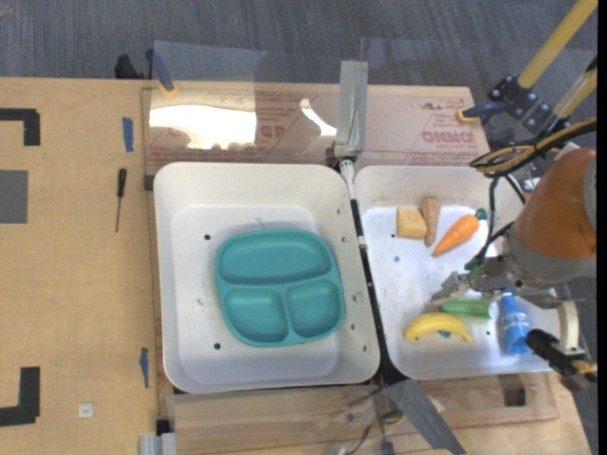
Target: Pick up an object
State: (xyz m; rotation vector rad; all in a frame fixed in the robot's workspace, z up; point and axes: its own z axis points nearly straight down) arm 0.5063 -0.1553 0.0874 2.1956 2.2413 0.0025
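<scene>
Hovering fingers (453,290) over green object (467,306), grip state unclear, banana (437,327) nearby, red cardboard print illegible.

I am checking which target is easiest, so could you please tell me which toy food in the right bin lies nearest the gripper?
The green vegetable lies right beside the gripper, above the banana. The carrot and cheese lie farther up the bin.

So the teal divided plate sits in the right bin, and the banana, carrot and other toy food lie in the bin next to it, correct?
Not quite. The camera view shows the teal divided plate in the left bin, not the right one. The banana, carrot and other toy food lie in the right bin next to it.
</scene>
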